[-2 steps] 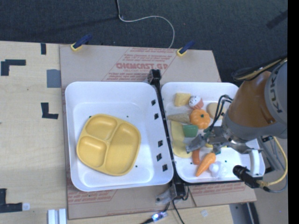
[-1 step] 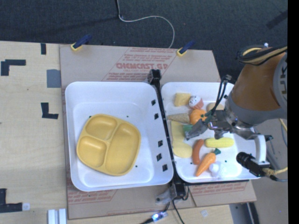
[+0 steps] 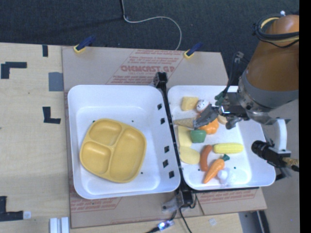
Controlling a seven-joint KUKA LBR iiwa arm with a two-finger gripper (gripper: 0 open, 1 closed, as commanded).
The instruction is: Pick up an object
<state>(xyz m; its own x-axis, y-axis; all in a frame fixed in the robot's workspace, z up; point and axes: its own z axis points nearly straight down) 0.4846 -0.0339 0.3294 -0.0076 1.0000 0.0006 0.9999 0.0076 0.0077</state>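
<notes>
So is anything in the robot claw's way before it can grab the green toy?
Nothing visible blocks it. The gripper hangs right over the green toy in the right bin. An orange toy sits tight beside the green one, so the fingers might bump it.

The right bin holds toy food. A green pepper sits near its middle, touching an orange piece. A yellow corn cob lies flat toward the right wall. A carrot lies tilted near the front edge, beside a red sausage.
</notes>
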